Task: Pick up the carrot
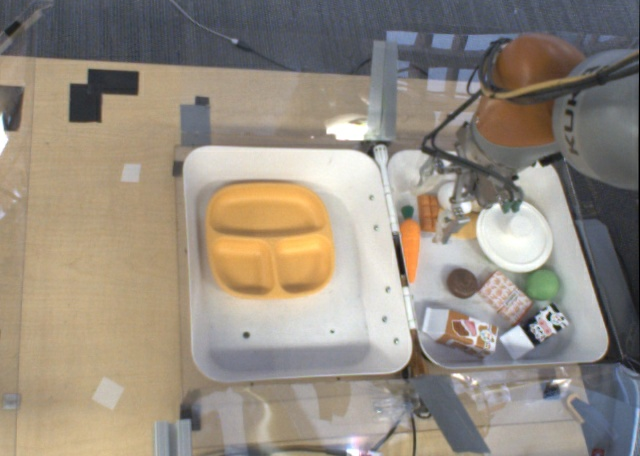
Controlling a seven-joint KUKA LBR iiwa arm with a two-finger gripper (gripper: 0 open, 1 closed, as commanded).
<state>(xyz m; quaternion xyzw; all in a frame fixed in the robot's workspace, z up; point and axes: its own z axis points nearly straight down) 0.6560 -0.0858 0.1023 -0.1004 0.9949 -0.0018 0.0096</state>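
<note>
The carrot (pixel 410 247) is orange with a small green top. It lies along the left wall of the right bin (pixel 585 344), pointing toward the front. My gripper (pixel 457 212) hangs over the back middle of that bin, a short way to the right of the carrot's top end and above it. The grey arm with its orange band (pixel 520 94) comes in from the right and covers the bin's back part. Nothing orange shows at the gripper's tip.
A ridged orange piece (pixel 428 212) lies between carrot and gripper. The right bin also holds a white plate (pixel 515 238), green ball (pixel 543 284), brown round cookie (pixel 462 282), patterned packet (pixel 503 296) and small cartons (pixel 468 332). A yellow divided tray (pixel 268 239) sits in the left bin (pixel 300 354).
</note>
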